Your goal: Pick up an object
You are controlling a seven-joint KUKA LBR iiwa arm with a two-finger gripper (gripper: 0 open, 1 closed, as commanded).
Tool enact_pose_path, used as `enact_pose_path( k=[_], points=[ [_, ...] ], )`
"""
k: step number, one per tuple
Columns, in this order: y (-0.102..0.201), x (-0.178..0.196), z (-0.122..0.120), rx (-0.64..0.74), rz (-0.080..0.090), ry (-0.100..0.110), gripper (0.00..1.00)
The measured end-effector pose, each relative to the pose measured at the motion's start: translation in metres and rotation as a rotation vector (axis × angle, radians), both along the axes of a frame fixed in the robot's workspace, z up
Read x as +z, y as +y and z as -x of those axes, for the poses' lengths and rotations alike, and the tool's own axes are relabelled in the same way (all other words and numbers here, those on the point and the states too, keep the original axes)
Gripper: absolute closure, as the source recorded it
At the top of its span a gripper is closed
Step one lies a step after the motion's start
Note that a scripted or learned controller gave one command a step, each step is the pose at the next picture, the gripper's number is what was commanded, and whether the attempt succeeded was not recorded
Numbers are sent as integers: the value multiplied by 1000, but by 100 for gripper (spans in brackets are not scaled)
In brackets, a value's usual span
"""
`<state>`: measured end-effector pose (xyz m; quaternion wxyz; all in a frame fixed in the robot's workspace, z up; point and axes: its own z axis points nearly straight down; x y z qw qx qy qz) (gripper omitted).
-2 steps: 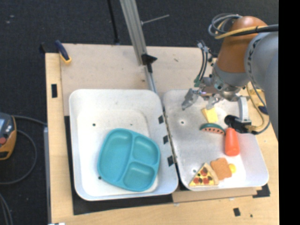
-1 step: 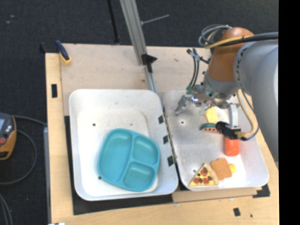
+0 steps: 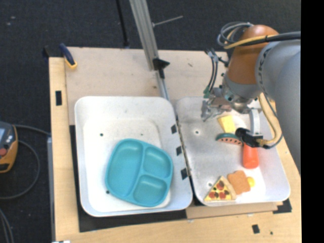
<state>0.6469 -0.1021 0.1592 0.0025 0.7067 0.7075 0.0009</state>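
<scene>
The right bin [image 3: 202,151] holds a yellow block [image 3: 227,122], a watermelon slice [image 3: 231,138], an orange-red cylinder [image 3: 250,156], a brown toast piece [image 3: 239,181] and a pizza slice [image 3: 221,191]. My gripper [image 3: 207,111] hangs over the bin's far left part, just left of the yellow block and apart from it. Nothing shows in its grasp. The arm's wrist and orange band [image 3: 248,54] rise behind it at the upper right.
The left bin [image 3: 101,115] carries a teal divided plate [image 3: 139,172]. A metal post [image 3: 147,34] stands behind the bins, slanting toward the gap between them. Cables loop beside the wrist above the cylinder. Bare bin floor lies below the gripper.
</scene>
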Motion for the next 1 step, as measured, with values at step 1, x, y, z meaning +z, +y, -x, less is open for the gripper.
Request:
enact_pose_path(
  k=[1],
  points=[
    [-6, 49, 6, -3, -1, -1, 100]
  ],
)
